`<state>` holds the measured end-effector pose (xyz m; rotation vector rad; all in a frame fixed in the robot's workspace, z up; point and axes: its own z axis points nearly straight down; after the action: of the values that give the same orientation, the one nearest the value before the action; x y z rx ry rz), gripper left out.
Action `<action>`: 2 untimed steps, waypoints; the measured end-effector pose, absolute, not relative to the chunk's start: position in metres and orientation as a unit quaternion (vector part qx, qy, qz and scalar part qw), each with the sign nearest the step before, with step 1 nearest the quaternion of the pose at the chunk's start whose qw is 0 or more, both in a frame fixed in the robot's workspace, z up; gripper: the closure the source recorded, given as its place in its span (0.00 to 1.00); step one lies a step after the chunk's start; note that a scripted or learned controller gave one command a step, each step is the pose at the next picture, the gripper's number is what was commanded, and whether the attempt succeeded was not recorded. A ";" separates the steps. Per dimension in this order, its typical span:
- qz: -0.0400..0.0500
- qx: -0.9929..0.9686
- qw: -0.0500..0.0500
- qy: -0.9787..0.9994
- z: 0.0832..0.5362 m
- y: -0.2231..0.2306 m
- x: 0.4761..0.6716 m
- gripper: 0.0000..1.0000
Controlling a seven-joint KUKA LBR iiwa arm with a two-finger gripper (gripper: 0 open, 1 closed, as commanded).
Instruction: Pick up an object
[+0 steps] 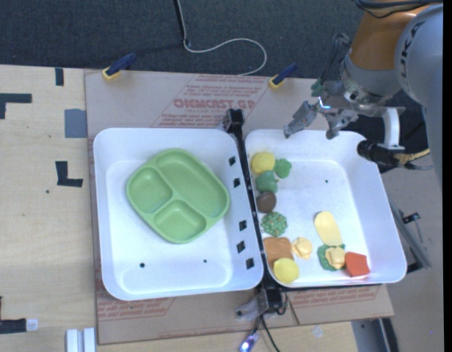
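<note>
Brown cardboard [204, 101] covered the bench under two shallow white bins, with dark carpet beyond it and a thin cable [211, 46] trailing across that carpet. Yellow-and-blue clamps [119, 65] pinned the cardboard at its far edge.

The left bin [112, 196] held a green divided plate [177, 194], lying flat and slightly turned. The right bin [365, 189] held the small toy foods: along its left wall ran a yellow lemon [263, 160], a green piece [282, 169], a brown ball [266, 201], a green knobbly piece [274, 223], an orange-brown block [276, 247] and a yellow ball [285, 270]. Toward the near right corner lay a pale yellow oval [328, 228], a small yellow piece [302, 248], a green-and-yellow piece [331, 257] and a red block [356, 264], close together.

The gripper [315, 122] hung above the far edge of the right bin, its two fingers spread wide with nothing between them, well apart from every toy. The grey arm with its orange band [384, 28] reached in from the right.
</note>
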<state>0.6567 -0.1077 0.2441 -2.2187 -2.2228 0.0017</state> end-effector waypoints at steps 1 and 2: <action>0.001 -0.704 0.003 -0.710 0.225 -0.021 0.614 0.00; 0.001 -0.706 0.001 -0.708 0.236 -0.026 0.616 1.00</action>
<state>0.6163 -0.0259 0.2362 -2.2165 -2.2243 0.0024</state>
